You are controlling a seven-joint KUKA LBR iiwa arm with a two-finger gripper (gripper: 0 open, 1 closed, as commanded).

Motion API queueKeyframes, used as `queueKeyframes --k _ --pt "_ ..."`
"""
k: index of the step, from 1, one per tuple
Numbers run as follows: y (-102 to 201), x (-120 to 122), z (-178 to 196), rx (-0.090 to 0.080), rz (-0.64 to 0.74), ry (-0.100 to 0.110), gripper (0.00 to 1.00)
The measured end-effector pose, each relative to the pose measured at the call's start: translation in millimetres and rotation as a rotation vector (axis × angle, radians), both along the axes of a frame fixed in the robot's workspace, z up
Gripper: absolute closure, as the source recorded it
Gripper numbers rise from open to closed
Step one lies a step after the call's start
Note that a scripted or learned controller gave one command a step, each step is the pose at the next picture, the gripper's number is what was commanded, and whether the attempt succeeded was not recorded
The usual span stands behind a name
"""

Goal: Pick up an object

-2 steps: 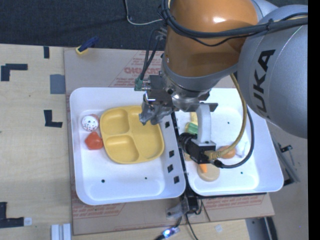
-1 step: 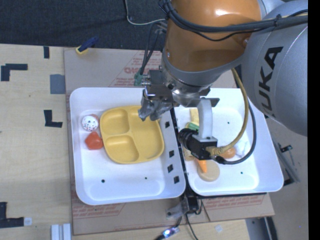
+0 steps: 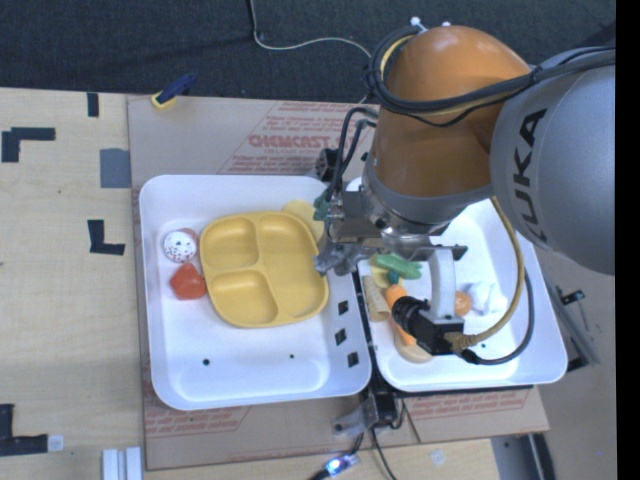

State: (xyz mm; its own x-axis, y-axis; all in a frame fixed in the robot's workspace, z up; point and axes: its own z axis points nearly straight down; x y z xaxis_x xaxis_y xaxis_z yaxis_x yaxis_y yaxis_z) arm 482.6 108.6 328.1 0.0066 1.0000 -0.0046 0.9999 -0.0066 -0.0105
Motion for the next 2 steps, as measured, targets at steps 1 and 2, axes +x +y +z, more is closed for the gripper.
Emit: queueKeyframes --k 1,2 --pt "4.1 0.7 4.6 0.004 0.008 -0.008 0.0" --pt "43.8 1.2 86.3 0.008 0.014 -0.017 0.0"
